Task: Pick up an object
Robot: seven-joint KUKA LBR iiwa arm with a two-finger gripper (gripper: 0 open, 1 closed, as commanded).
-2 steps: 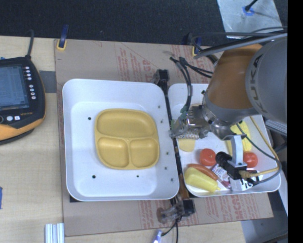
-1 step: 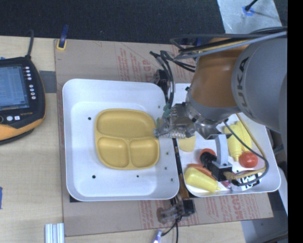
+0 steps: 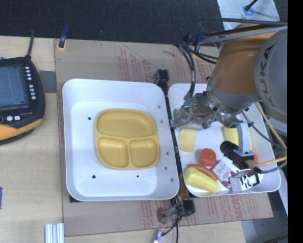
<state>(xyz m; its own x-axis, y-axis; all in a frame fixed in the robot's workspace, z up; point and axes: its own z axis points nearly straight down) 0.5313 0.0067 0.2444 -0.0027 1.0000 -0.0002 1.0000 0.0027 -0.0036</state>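
Objects lie jumbled in the right bin (image 3: 273,184), a pale yellow block (image 3: 186,140) nearest the gripper (image 3: 188,119), whose opening cannot be told, so the arm (image 3: 237,75) should descend squarely over that block, clear of the bin wall.

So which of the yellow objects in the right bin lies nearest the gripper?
The pale yellow block, just below the gripper; the other yellow pieces lie farther away.

teach pendant (image 3: 12,99): bench, far left | blue clamp (image 3: 63,37): cardboard's top-left corner
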